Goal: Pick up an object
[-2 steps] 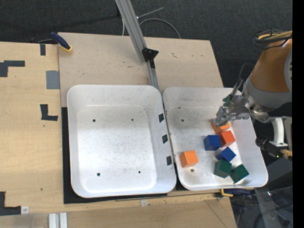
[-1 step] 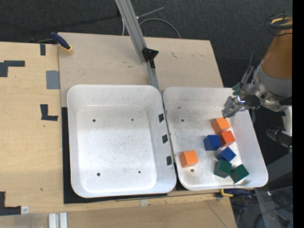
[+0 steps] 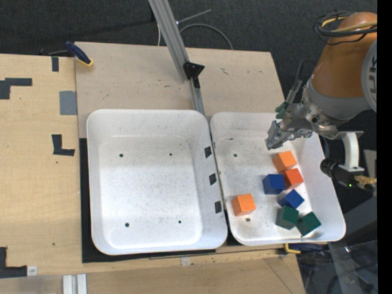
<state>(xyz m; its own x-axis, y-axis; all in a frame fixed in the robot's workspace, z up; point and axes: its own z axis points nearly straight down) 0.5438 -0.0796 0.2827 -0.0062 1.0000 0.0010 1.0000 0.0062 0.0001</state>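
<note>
The right bin (image 3: 245, 133) holds several small blocks. Two orange blocks (image 3: 284, 160) (image 3: 294, 176) lie close together near its right side, and a third orange block (image 3: 244, 204) sits alone nearer the front centre. Two blue blocks (image 3: 274, 184) (image 3: 293, 198) and two dark green blocks (image 3: 286, 217) (image 3: 309, 223) cluster toward the front right corner. My gripper (image 3: 274, 139) hangs over the back right of this bin, just above and left of the nearest orange block. Nothing shows between its fingers.
The left bin (image 3: 147, 127) sits beside the right one, with black clips on the shared rims. A slanted metal pole (image 3: 174, 35) rises behind the bins. A blue and yellow clamp (image 3: 79, 52) lies on the bench's far left.
</note>
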